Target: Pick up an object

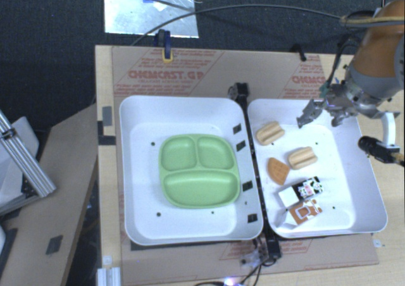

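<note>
The camera view looks down on a counter [209, 66] with two white bins side by side. The left bin [142, 120] holds a green plate [199, 171] with three parts. The plate sits in the middle, with bare white floor all around it up to the bin's walls.

The right bin [354, 183] holds the small things. A tan bread roll [269, 133] lies near the wall that the two bins share, toward the far end. A second roll [302, 157] lies just to the right of it and a bit nearer, and the two are apart. An orange wedge [277, 170] sits just below and left of the second roll, very near it. A little black and white toy [309, 187] lies lower down, next to a white block [290, 196]. An orange and white piece [305, 211] lies just below them, close to the bin's near edge. The right side of this bin is bare, so there is open room there. The far end, above the rolls, is bare too.

The arm comes in from the right with its orange band [381, 41] up high. The hand [323, 115] hangs over the far part of the right bin, up and to the right of the rolls. Its two fingers are spread apart and nothing is between them. One dark finger [308, 116] points down toward the first roll but does not touch it.
</note>
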`<state>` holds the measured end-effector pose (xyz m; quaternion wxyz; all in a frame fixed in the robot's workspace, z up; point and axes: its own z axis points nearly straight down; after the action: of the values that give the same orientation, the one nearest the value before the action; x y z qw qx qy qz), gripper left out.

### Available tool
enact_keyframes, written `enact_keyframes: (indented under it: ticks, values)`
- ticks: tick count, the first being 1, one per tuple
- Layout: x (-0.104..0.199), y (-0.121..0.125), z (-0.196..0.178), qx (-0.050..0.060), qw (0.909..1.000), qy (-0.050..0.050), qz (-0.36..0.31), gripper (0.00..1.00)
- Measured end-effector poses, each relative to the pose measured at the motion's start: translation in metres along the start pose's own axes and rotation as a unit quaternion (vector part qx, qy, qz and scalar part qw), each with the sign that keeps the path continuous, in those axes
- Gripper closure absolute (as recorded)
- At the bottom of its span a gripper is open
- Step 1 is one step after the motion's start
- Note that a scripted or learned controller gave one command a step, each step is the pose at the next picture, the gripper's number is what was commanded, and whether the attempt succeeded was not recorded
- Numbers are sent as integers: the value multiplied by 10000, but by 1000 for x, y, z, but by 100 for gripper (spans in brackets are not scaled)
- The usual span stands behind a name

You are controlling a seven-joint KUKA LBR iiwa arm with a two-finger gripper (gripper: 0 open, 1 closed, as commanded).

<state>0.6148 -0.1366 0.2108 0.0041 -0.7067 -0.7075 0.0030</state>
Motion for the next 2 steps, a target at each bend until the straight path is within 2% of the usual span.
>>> enact_keyframes:
  ticks: [1, 2]
  values:
    - [0, 3, -7, -56, 10000, -9, -11, 0]
    - [1, 5, 35, -43, 10000, -9, -6, 0]
